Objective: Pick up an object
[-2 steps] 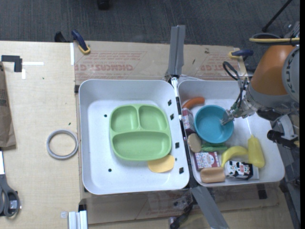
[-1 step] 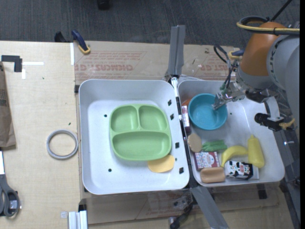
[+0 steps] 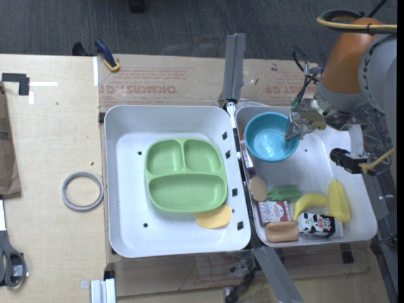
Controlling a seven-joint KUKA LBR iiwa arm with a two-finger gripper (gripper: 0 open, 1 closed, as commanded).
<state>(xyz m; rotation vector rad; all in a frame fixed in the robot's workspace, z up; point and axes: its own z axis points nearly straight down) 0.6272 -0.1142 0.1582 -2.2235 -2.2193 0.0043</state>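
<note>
A blue bowl [image 3: 270, 137] rests at the back of the right bin [image 3: 315, 169]. My gripper [image 3: 294, 131] hangs over the bowl's right rim, at the end of the grey arm with its orange band. In the front of that bin lie a yellow banana [image 3: 310, 201], a yellow corn-like piece [image 3: 338, 201], a green piece [image 3: 284, 192], a small red and white box [image 3: 274, 211], a black and white carton [image 3: 316, 224], a brown bun-like piece [image 3: 281, 231] and a tan round piece [image 3: 257, 187].
The left bin [image 3: 120, 169] holds a green divided plate [image 3: 186, 174] and a yellow flat piece [image 3: 213, 218] at its front. On the bench to the left lie a grey ring [image 3: 83, 190] and scissors [image 3: 11, 265]. A metal divider [image 3: 233, 68] stands between the bins.
</note>
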